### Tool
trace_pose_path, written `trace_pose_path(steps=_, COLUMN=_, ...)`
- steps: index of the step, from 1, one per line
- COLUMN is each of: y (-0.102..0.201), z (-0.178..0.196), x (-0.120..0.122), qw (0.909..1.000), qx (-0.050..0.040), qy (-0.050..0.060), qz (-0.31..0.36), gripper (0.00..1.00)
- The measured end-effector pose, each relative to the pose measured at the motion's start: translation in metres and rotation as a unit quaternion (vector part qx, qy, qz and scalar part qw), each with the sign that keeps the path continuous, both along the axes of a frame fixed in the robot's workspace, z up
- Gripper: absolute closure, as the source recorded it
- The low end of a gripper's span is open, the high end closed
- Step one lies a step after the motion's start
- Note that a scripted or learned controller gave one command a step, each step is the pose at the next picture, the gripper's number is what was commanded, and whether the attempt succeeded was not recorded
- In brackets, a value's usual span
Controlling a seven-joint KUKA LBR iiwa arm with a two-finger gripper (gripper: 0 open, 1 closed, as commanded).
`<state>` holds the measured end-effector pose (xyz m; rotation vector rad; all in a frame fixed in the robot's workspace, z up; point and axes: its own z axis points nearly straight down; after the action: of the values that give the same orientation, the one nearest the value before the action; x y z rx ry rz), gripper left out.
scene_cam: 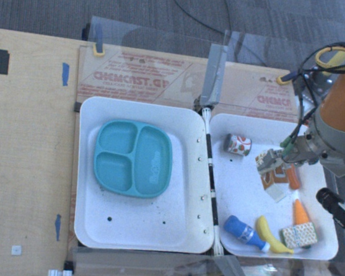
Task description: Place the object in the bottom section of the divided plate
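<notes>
Camera view: arm came in from right, over right bin (328, 244).
Pincer (273, 164): low over upper middle of right bin, jaw state couldn't tell.
Under pincer: orange-brown packet (278, 178), touching or not unclear.
Divided plate (134, 159): teal, in left bin (136, 233), all sections bare.
Right bin rest: small can (238, 145) near top, blue bottle (243, 231), banana (271, 236), carrot (300, 212), sponge block (300, 234) along bottom.

Wooden bench (19, 165) under two white bins (88, 217)
</notes>
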<state>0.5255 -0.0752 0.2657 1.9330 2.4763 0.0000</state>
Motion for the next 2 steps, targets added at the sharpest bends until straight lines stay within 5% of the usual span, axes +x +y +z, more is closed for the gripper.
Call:
trace_pose_path(steps=1, y=0.062, z=-0.012, x=0.028, qw=0.9971, qx=-0.0005, qy=-0.001, qz=-0.075, gripper=1.00)
trace_pose_path(steps=2, y=0.158, z=-0.082, x=-0.002, qw=0.9995, qx=-0.0002, qy=0.001, qz=-0.033, gripper=1.00)
